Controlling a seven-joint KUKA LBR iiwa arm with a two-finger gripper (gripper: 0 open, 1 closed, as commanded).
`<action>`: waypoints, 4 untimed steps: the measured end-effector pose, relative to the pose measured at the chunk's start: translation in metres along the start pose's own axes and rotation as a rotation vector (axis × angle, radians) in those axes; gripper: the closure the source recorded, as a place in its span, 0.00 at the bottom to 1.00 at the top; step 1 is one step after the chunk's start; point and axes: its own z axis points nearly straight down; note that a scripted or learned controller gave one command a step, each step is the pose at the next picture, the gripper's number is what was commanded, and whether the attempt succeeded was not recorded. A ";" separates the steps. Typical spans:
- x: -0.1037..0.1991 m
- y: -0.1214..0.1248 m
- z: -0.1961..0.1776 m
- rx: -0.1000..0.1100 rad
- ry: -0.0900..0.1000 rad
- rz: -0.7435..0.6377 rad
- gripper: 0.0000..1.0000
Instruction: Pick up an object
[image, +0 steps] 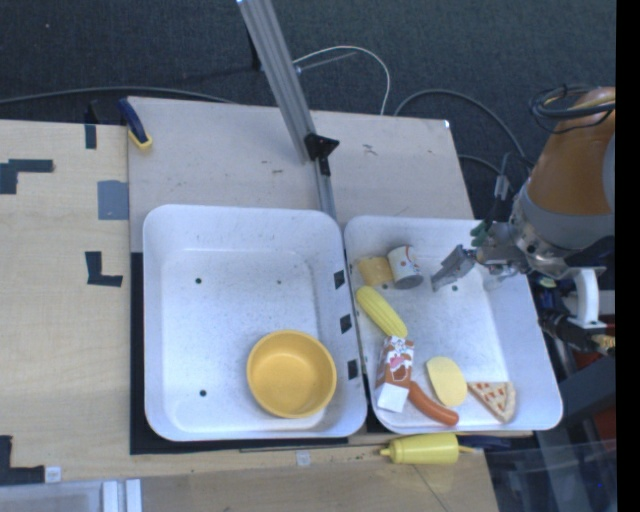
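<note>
My gripper (449, 271) hangs over the upper middle of the right bin (520, 330), with the orange-banded arm (570, 170) reaching in from the right. It points down and left toward a small grey and white can (405, 265), which lies just to its left, with a pale yellow block (374, 270) beside it. Nothing shows held in the gripper. Lower in the same bin lie a corn cob (381, 311), a small red and white bottle (398, 362), a sausage (431, 407), a yellow oval piece (446, 381) and a pizza slice (493, 399).
The left bin (180, 290) holds a yellow bowl (291, 373) near its front right corner. A yellow mustard bottle (424, 450) lies on the bench in front of the right bin. A slanted metal pole (290, 90) ends at the bins' back divider. Cables run behind.
</note>
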 end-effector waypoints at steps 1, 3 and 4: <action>0.000 0.000 0.000 -0.001 0.000 0.000 0.00; 0.004 0.000 0.098 0.006 0.000 0.001 0.00; 0.004 0.000 0.142 -0.002 -0.003 0.001 0.00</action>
